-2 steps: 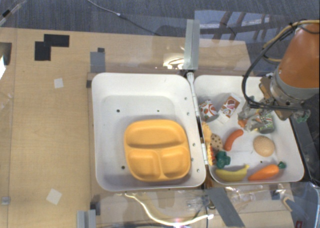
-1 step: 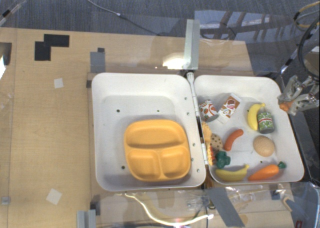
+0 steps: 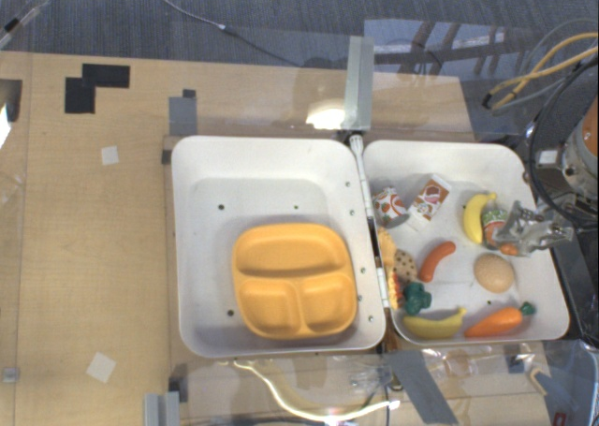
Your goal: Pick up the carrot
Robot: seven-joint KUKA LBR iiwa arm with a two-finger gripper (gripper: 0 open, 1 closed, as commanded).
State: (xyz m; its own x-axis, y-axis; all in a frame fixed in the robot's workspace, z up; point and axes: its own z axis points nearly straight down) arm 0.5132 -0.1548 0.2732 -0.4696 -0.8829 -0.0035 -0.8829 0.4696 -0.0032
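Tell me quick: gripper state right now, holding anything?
Gripper: low in the right bin beside the banana, away from the carrot; whether it grips anything cannot be told.

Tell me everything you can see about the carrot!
The carrot is a toy, smooth and shiny like plastic, bright orange with a small dark green top at its right end. It lies flat near the front right corner of the right bin, pointed tip toward the left, tilted a little so the green end sits higher in the picture. Its tip lies close to the end of a banana, and an egg rests just behind it. The claw is farther back, not touching it.
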